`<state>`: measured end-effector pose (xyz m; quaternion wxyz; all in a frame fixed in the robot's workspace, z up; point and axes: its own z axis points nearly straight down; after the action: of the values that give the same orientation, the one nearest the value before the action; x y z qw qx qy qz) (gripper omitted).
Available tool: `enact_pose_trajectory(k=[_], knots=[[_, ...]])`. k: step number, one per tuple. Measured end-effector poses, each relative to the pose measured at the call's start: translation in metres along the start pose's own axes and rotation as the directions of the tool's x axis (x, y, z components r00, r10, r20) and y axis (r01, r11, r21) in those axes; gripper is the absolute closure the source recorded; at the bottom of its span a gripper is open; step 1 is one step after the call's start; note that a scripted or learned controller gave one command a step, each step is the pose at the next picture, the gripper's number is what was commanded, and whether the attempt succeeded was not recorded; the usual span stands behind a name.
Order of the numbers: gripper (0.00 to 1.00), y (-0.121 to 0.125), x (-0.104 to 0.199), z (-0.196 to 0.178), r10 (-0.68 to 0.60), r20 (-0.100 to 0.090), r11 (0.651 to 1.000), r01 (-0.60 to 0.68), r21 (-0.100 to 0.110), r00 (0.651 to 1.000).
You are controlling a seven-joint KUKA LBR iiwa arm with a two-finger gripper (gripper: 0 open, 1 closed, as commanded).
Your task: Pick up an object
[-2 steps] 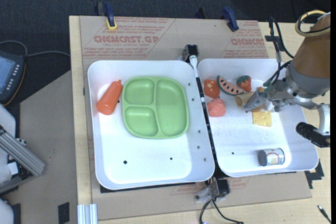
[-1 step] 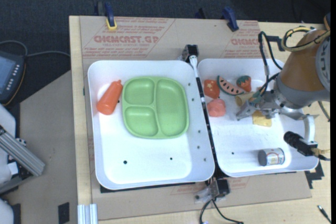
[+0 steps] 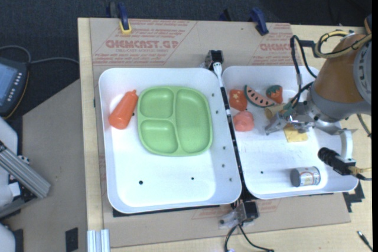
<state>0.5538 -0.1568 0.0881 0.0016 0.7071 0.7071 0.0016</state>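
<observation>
Grey gripper (image 3: 277,123) hangs over the right bin (image 3: 260,183), its grip impossible to make out.

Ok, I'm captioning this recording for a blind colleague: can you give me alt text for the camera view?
The arm's gripper hangs low in the right bin, amid toy food: a watermelon slice, a pink piece and a yellow piece, with a small can nearer the front. The left bin holds a green divided plate and an orange bottle.
</observation>
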Motion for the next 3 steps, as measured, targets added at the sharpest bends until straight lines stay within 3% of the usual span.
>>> enact_pose_trajectory(k=[1,3], knots=[[1.0,0.001,0.0,-0.01,0.0,0.002,1.0,0.0,-0.003,1.0],[1.0,0.009,-0.002,-0.118,-0.001,0.003,1.0,0.001,-0.004,1.0]])
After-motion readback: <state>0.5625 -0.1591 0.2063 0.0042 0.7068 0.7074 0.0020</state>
